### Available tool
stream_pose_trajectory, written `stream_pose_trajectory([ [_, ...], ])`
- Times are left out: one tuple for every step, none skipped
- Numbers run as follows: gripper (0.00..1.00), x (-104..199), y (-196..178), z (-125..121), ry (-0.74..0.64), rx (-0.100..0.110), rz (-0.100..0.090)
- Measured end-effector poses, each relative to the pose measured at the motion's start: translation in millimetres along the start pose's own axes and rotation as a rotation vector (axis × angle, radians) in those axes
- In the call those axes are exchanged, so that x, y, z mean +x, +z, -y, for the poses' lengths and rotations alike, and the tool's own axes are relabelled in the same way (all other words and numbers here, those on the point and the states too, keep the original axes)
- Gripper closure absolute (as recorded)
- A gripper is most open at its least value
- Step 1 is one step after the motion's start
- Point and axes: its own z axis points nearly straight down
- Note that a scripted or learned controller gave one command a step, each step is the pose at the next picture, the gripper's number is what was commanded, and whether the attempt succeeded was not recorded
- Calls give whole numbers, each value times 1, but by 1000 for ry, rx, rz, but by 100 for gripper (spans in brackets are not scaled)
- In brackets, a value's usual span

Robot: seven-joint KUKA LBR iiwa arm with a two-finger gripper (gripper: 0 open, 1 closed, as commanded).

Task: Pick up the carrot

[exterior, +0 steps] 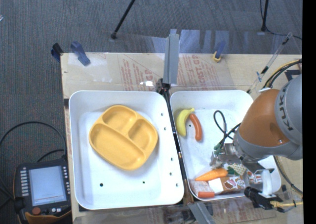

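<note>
One orange carrot with a tapered tip lies just below and slightly left of the tool, almost under it, in the near part of the right-hand shallow white bin. The tool hangs low over that bin on the grey arm with its broad orange band; its jaws are hidden in the clutter of metal and cable, so I cannot tell how far they stand apart, and nothing can be seen between them. Judging by that position, the arm is placed for a descent onto the carrot, which is not yet lifted. Crowded against the carrot, just below the tool, sits a small heap of toy food: one white-and-brown printed packet, one thin red-orange stick and a few pieces too jumbled to count. Such crowding could make a clean grasp awkward. Farther up and left of the tool lie one yellow toy banana and one reddish-orange sausage, side by side and touching. One black cable loop hangs just above the tool. Well off to the left, the second white bin holds one yellow plastic plate with three compartments. Both bins rest on the tan counter.
</note>
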Motion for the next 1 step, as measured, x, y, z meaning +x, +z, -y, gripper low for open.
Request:
stream_pose_trajectory([
  [0,0,0,0,0,1,0],
])
